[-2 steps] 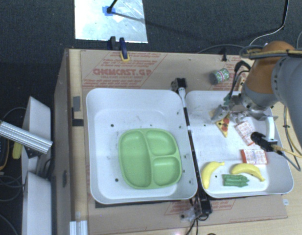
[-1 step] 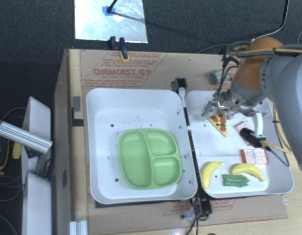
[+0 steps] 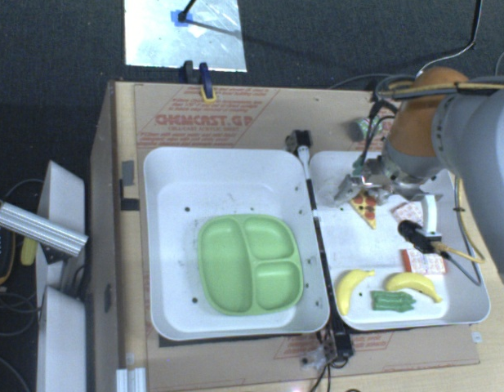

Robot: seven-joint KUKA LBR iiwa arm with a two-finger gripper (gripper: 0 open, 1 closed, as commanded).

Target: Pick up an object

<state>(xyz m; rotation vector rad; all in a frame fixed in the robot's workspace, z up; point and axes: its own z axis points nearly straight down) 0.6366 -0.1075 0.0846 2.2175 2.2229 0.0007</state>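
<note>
Presently the gripper (image 3: pixel 359 188) hangs low over the far left part of the right bin (image 3: pixel 468 317), its jaws too blurred to tell open from closed, a pizza slice toy (image 3: pixel 366 209) just beside it. Further out, along the bin's near edge: two bananas (image 3: pixel 350 287) (image 3: pixel 413 283) flanking a green toy (image 3: pixel 393 301); left bin (image 3: pixel 166 178) carries a green divided plate (image 3: pixel 250 263).

Glossy green plastic tray (image 3: pixel 250 264) in smooth white plastic bin (image 3: pixel 178 178).
</note>
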